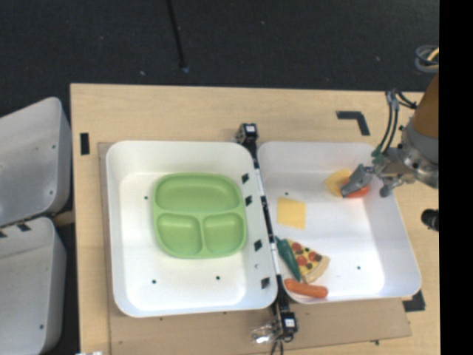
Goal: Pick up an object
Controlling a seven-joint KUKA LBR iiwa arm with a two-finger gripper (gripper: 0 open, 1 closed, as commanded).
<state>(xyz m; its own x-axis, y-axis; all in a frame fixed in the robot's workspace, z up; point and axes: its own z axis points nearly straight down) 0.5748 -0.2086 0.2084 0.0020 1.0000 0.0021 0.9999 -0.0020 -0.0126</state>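
Two white bins (133, 302): one green tray (199, 214) (left), five toy foods (291, 214).

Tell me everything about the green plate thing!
The green tray is a light green plastic-looking plate with rounded corners and three sections: one wide one along the far side, two smaller ones along the near side. It lies flat, right way up, in the middle of the left bin, with nothing in its sections.
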